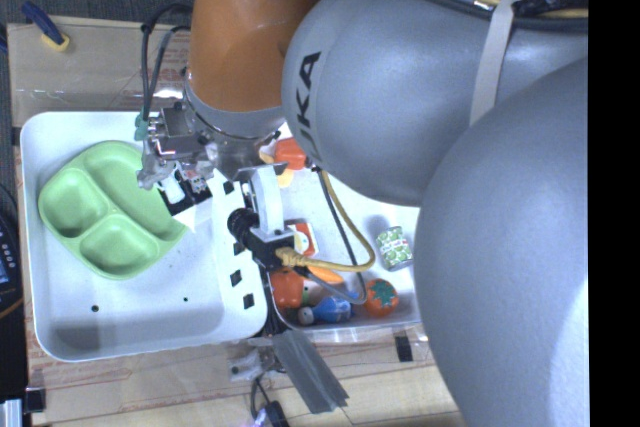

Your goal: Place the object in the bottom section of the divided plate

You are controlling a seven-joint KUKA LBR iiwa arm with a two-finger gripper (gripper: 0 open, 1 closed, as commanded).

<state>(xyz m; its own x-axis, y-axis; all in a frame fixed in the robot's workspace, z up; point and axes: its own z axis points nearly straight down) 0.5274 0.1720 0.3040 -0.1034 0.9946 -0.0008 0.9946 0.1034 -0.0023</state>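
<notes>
A light green divided plate [62,173] lies in the left white bin [120,325], toward its upper left. It has three sections, and the bottom one [118,247] has nothing in it. My gripper [178,177] hangs over the plate's right rim, under the orange wrist band. The wrist body and cables hide what lies between its tips. Several small objects lie in the right bin: an orange toy [291,155], a red-and-white box [301,237], an orange ball [381,297], a green patterned piece [394,247] and a blue piece [334,311].
The grey arm covers most of the right bin [350,330] and the view's right half. A white divider wall with black marks [240,285] separates the two bins. A blue and yellow clamp [45,27] sits at the bench's far left corner.
</notes>
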